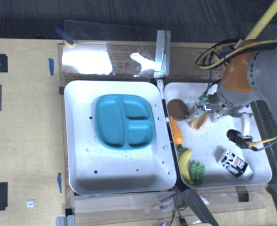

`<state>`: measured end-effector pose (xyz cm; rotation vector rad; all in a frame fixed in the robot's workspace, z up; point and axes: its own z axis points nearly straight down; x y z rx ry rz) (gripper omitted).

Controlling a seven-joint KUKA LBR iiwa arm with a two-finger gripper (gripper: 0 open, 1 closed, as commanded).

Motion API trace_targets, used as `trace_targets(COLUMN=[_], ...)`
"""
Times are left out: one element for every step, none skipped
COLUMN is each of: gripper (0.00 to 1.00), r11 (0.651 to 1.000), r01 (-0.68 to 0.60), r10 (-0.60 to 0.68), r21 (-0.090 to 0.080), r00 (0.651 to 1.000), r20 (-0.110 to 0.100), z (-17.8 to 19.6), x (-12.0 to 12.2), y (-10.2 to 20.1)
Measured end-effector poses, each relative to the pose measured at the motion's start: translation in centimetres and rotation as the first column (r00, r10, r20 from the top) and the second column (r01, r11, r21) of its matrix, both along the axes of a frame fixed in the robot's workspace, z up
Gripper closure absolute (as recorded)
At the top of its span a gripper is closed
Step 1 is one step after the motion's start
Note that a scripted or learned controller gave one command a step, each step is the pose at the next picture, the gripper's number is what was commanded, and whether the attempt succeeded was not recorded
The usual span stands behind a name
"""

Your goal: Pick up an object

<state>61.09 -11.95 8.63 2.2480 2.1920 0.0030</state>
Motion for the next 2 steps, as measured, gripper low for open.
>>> trace_targets(gripper=[1.00, 1.00], r11=[1.000, 0.976], r01=[-0.002, -0.218], r10=[0.002, 0.218], r21=[-0.002, 0.001], r00=[1.000, 0.976], r20=[-0.003, 0.000], z=[0.8, 9.8], x=[0.0, 0.5], y=[0.0, 10.6])
